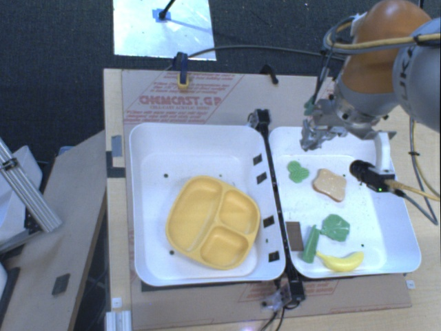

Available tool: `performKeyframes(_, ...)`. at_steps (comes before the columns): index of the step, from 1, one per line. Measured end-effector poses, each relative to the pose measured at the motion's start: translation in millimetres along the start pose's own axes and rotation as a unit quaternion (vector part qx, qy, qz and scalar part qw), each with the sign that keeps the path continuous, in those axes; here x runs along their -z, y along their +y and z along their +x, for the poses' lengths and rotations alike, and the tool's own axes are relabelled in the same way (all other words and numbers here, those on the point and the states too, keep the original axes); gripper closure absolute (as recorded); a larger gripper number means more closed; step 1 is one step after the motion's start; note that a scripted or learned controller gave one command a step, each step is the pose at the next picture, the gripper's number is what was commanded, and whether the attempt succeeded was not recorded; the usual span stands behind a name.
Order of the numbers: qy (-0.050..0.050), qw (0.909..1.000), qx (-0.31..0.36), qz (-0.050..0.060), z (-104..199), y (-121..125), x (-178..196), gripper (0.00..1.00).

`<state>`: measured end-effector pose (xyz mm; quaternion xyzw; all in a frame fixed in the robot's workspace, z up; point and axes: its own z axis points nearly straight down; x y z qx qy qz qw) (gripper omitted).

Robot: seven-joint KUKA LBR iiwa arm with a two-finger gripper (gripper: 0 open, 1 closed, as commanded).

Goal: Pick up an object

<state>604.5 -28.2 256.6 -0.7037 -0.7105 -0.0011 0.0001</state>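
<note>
Camera view: grey two-finger gripper low over far end of right white bin, finger state impossible to tell. Nearby in bin: green leafy toy, tan toast slice, yellow banana. Yellow three-compartment tray in left white bin.

Two white bins, one yellow tray, and perhaps six small toy foods.

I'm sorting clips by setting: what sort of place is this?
Probably a robotics lab bench, not a kitchen. A grey arm with an end effector hangs over two white bins; the food is toy pieces, such as a banana and bread, and cables run over bare board.
</note>
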Motion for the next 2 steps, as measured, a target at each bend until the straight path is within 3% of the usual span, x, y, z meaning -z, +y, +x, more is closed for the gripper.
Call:
performKeyframes(1, 0.0, 1.0, 0.0, -0.001, 52, 7, 2, 1.0)
performKeyframes(2, 0.0, 1.0, 0.0, 0.001, 106, 12, -20, 1.0)
